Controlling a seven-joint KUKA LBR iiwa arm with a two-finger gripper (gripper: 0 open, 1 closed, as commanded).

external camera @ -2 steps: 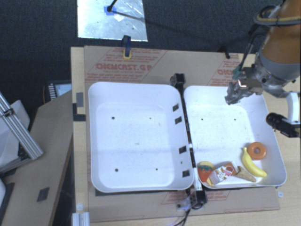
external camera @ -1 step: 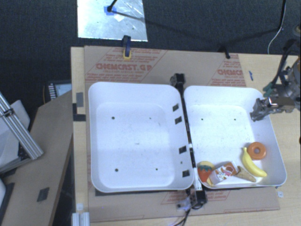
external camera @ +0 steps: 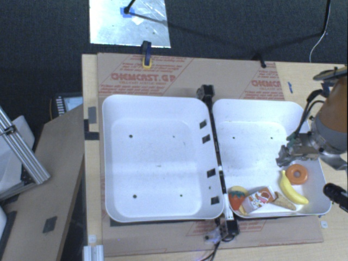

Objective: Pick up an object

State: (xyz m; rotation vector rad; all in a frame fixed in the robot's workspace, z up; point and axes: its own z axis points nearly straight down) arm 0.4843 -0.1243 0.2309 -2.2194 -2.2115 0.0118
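Writing: we read "CHEMCAST GP" in red on the brown board (external camera: 179, 69) under the bins, once near its far left and again, slanted, near its far right; the print on the packet is too small for us to read.
Right bin (external camera: 255, 125): its things crowd the near right corner.
Banana (external camera: 292, 190): our likely pick; it lies by the bin's right wall, long axis running from the far end beside the doughnut to the near right corner, curving outward.
Doughnut (external camera: 297, 173): orange ring with a dark hole, touching the banana's far end.
Packet (external camera: 258, 199): red and white, along the near wall, between a round orange and red fruit (external camera: 237, 196) and a tan wedge (external camera: 284, 202).
Claw (external camera: 288, 155): low over the bin's right side, just beside the doughnut; it is a blurred grey mass, so we cannot tell how it stands.
Arm (external camera: 331, 118): cut off at the right edge.
Left bin (external camera: 157, 156): white, with small dark specks.
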